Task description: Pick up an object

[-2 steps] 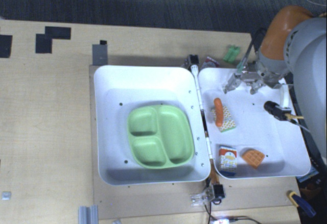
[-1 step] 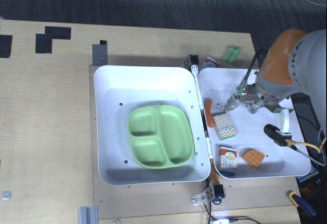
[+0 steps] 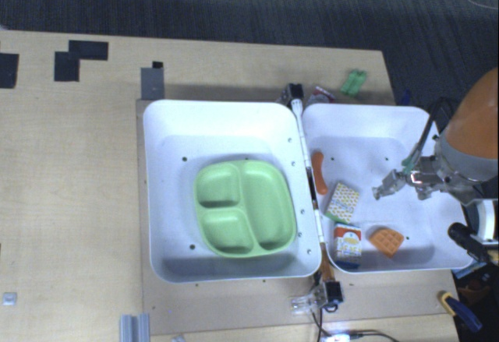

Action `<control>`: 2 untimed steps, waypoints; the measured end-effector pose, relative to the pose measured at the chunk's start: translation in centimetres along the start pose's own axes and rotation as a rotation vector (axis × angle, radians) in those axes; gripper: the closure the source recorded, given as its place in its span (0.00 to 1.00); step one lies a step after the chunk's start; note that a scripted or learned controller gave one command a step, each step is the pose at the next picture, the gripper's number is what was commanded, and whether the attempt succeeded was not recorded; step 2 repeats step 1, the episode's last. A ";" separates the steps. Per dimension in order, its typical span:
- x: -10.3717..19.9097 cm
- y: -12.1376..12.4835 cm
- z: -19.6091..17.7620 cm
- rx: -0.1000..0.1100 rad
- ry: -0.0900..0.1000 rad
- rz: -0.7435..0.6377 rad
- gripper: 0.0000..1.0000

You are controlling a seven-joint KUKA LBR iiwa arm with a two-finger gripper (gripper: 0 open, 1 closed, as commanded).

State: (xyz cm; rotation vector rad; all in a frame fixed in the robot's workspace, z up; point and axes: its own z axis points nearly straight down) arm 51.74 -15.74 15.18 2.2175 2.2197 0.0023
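Hovering over the right bin (image 3: 405, 126), gripper (image 3: 387, 187) grip state unreadable; patterned block (image 3: 343, 201) just left, orange waffle piece (image 3: 386, 240) below it.

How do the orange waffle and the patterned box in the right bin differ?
The waffle is orange all over with a grid texture; the box is pale with small multicoloured marks. The waffle lies nearer the bin's front edge, the box closer to its middle. The waffle looks somewhat smaller than the box. Both lie flat and apart from the gripper.

Matt green plastic tray (image 3: 246, 206), pale wood bench (image 3: 70, 200)
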 end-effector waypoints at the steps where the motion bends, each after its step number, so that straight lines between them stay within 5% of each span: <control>1: 3.5 -1.0 5.6 -0.007 -0.001 -0.001 0.00; 2: 3.5 -1.0 5.6 -0.007 -0.001 -0.001 0.00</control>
